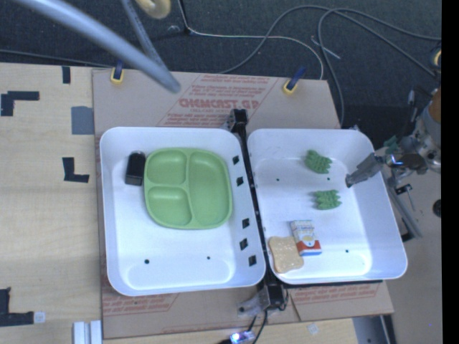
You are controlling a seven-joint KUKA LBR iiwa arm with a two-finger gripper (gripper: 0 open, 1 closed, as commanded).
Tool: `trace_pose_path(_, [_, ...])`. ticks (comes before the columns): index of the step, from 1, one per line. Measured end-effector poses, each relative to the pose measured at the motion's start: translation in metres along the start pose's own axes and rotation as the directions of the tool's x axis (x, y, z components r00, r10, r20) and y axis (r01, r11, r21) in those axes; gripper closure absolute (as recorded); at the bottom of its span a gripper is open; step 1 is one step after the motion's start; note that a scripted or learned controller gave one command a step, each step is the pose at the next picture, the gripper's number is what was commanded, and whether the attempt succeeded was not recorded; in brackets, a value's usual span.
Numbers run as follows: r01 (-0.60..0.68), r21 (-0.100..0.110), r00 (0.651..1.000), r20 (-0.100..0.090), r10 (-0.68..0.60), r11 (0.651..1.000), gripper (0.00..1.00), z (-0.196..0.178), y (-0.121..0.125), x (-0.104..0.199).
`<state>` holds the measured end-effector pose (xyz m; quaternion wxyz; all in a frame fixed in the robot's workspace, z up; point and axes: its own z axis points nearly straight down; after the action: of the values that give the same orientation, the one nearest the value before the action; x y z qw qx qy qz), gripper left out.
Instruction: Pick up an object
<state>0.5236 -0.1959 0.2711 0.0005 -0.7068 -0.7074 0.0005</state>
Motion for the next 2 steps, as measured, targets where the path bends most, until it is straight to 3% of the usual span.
trace_pose_path(2, [0.000,0.005,1.000,0.000,0.000,1.000,0.00,0.109,0.013,-0.001])
